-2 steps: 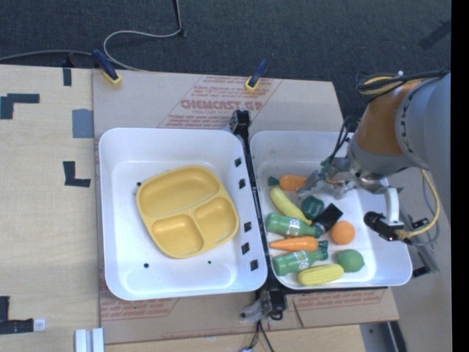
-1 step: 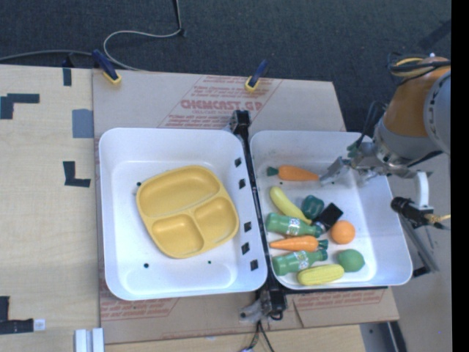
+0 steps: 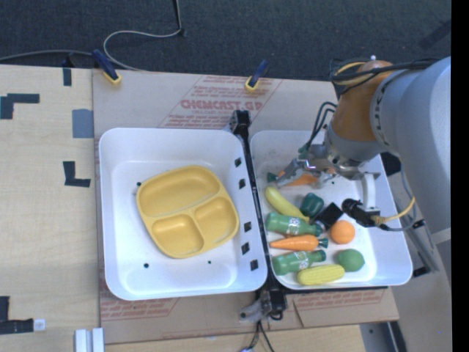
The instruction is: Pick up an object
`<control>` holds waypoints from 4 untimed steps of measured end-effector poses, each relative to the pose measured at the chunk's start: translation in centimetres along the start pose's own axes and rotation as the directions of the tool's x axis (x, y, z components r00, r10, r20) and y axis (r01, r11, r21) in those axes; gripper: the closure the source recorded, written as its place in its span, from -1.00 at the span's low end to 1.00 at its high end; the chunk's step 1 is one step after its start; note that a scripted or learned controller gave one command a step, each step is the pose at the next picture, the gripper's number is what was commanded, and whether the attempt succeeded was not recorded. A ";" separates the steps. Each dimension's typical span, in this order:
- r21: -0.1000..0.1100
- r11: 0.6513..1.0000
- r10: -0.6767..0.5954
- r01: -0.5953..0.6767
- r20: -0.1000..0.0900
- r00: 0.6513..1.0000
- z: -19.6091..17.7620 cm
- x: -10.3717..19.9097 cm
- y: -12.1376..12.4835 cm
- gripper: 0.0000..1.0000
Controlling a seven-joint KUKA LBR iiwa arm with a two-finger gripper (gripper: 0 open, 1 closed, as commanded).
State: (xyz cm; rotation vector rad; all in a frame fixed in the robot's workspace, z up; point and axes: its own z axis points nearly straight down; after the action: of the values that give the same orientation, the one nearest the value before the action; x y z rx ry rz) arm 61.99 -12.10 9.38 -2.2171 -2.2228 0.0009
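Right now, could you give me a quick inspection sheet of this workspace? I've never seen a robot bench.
Surface: brown cardboard sheet on a bench, two white bins on it.
Job's things: right bin holds toy food: banana, carrot, corn, orange, green pieces.
Clutter: left bin holds a yellow divided plate.
Grippers: gripper low over the right bin's far end; grip unclear.
Cables: black cable on dark floor behind.
Surroundings: clips on the cardboard edge.
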 end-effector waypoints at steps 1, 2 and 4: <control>-0.002 1.000 0.003 -0.003 0.003 1.000 -3.2 -5.4 -1.8 -1.00; -0.002 1.000 0.000 0.000 0.000 1.000 -2.9 2.7 4.8 -1.00; -0.006 1.000 0.001 -0.001 0.003 1.000 0.8 2.2 -2.9 -1.00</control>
State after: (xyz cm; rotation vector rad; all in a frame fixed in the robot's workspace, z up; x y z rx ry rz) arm 59.11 -9.89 8.63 -2.2235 -2.2260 -0.0029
